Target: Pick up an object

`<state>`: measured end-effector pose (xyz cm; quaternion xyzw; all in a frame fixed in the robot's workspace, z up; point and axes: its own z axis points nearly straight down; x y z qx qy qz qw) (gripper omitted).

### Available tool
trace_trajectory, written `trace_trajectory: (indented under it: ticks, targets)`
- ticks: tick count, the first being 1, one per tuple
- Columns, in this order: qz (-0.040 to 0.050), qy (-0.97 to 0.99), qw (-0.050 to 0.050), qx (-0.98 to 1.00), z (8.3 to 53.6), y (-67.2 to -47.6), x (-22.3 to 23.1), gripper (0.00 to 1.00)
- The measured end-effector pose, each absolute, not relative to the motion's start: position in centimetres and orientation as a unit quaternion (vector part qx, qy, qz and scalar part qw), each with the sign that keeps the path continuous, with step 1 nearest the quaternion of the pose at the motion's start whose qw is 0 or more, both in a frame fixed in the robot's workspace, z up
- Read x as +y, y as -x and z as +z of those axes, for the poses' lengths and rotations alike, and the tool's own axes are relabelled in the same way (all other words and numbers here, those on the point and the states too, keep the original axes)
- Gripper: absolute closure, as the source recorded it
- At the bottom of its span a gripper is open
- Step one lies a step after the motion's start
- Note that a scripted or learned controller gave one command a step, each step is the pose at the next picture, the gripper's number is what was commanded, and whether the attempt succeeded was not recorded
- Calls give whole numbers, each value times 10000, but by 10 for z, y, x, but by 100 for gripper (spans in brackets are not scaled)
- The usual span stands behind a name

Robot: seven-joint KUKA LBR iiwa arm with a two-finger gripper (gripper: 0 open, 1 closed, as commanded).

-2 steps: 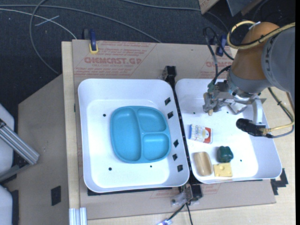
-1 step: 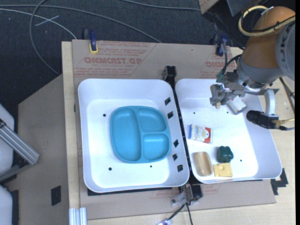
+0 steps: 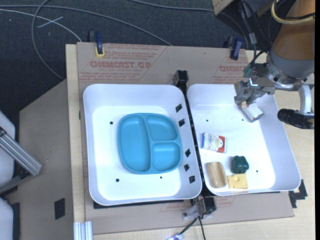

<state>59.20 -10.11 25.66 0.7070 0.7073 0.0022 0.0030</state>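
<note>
White bins sat side by side on a cardboard-topped bench. Left bin: a blue divided plate at its centre. Right bin: red-and-white packet, green lump, tan bread slice and yellow block, bunched at the near edge, likely as free pick targets. Gripper hung over the far corner, well apart from them; fingers' state impossible to tell, nothing seen between them. Cables across dark floor beyond.

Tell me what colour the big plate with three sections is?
The divided plate is light blue, seen clearly in the camera view, lying in the left bin.
</note>
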Motion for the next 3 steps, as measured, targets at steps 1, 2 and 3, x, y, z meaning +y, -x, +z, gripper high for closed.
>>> trace_trajectory:
  ticks: [1, 2, 3]
  targets:
    - [13, -7068, 13, 7075, 275, -593, -101, 100]
    - [0, -7055, -23, 7087, 270, -568, -51, 100]
    - [1, -7051, -23, 7091, 272, -553, -2, 100]
